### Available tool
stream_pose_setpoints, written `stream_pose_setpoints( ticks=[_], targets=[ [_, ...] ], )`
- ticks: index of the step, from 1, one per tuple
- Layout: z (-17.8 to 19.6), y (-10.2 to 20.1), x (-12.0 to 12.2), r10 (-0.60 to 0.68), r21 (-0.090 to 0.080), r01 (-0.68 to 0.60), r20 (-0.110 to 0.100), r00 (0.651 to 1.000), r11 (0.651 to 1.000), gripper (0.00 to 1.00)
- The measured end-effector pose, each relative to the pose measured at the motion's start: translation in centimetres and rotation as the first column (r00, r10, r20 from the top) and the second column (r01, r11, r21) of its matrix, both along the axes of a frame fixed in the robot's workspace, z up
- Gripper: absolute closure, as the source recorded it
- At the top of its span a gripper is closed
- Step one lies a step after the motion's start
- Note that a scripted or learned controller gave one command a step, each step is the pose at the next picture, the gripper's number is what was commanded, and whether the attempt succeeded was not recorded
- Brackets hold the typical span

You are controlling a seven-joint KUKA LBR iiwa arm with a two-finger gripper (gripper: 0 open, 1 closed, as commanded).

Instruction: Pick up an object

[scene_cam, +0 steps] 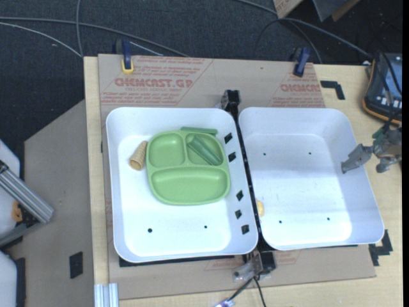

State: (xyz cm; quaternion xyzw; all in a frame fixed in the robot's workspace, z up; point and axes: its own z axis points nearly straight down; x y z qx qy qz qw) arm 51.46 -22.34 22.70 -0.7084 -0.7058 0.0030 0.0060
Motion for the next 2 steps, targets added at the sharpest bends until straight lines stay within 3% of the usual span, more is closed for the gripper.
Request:
stream_pose_setpoints(
  ticks=[1, 2],
  targets=[
    [0.6, 0.1, 0.3, 0.004, -0.004, -0.004, 0.012, 1.000, 1.000, 0.00],
    [-4.8, 0.5, 1.2, 0.005, -0.001, -0.005, 0.007, 1.000, 1.000, 0.00]
  ],
)
